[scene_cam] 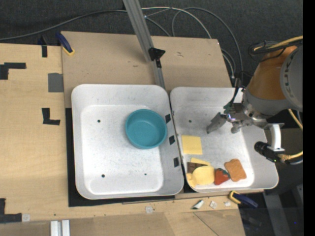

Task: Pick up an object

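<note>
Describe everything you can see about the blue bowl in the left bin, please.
The blue bowl is round, teal-blue and smooth, like plastic, with a plain rim and a slightly darker inside. It stands upright, mouth up, with nothing visible in it. It rests on the floor of the left white bin, toward that bin's right side, apart from the walls. Nothing else touches it; the pincer is over the other bin, far from it.

A bowl (145, 128) sits in the left bin (88, 146), toward its right side. In the right bin (197, 102), a flat square (192, 144) lies mid-left, with several small toys (216, 173) clustered along the lower edge.
</note>
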Robot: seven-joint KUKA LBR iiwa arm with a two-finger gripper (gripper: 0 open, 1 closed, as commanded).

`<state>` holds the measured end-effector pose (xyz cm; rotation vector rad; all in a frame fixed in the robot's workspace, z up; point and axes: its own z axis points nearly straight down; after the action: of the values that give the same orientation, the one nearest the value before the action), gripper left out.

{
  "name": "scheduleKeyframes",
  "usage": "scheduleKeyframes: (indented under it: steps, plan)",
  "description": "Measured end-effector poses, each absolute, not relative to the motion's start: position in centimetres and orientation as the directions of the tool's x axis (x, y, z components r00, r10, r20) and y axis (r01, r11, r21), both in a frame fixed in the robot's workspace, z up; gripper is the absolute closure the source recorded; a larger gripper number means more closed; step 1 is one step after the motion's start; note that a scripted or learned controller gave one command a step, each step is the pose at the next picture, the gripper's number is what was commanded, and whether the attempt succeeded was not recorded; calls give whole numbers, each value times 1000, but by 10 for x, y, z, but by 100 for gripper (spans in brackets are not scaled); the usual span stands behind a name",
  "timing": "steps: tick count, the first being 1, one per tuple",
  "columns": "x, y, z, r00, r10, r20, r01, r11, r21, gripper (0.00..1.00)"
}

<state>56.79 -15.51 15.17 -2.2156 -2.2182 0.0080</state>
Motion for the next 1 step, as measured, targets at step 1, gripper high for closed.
scheduleKeyframes:
  steps: [1]
  plan:
    - [571, -147, 103, -1, 1000, 1, 1000, 1, -6, 0]
